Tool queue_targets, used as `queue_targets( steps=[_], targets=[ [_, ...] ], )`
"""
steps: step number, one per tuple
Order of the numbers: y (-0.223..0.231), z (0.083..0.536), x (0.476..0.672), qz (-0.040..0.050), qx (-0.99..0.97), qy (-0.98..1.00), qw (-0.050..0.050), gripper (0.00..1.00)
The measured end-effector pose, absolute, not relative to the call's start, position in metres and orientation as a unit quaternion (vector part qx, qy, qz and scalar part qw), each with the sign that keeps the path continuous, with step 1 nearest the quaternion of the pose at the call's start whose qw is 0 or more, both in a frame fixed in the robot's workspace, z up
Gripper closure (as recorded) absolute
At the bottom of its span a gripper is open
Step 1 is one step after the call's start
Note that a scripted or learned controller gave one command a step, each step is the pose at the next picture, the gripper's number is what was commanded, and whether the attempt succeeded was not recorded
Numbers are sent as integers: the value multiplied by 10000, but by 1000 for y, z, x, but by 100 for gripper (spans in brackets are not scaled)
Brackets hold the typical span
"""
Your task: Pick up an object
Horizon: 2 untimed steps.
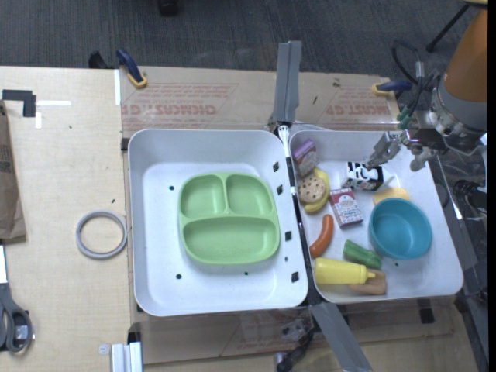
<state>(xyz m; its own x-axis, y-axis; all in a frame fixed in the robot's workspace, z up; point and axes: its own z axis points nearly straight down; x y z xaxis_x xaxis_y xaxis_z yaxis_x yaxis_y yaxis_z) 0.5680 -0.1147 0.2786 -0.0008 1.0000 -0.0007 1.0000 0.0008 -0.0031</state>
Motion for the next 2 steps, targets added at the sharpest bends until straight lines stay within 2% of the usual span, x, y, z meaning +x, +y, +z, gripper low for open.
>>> queue_targets(
  steps=[1, 2],
  targets=[
    [-120, 218, 653, 12, -7438, -6684, 6, 0],
    [-97, 217, 659, 9, -7579, -6524, 2, 0]
  ],
)
